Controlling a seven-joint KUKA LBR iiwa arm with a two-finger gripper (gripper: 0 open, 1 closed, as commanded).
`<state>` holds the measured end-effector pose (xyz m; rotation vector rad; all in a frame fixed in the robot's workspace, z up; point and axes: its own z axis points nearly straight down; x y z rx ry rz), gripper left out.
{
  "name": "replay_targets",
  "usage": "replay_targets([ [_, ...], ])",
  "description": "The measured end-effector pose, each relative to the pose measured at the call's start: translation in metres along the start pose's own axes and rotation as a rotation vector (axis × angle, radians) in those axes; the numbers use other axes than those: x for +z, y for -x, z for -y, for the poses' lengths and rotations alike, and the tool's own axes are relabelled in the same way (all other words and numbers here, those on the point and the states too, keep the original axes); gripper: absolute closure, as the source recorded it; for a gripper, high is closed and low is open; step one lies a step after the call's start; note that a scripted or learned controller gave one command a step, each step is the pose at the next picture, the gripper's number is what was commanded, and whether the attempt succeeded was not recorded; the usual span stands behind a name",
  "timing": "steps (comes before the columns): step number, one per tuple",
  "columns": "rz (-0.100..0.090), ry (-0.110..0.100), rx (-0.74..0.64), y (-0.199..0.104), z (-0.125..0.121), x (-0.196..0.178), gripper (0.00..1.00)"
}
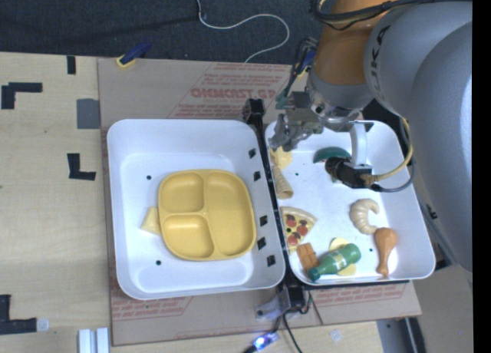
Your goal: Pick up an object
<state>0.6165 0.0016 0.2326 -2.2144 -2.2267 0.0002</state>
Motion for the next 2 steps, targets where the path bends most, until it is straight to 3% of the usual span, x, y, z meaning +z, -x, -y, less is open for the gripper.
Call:
replay_targets([
  [2,0.003,-0.002,0.006,0.015,-0.001,0.014,1.00],
])
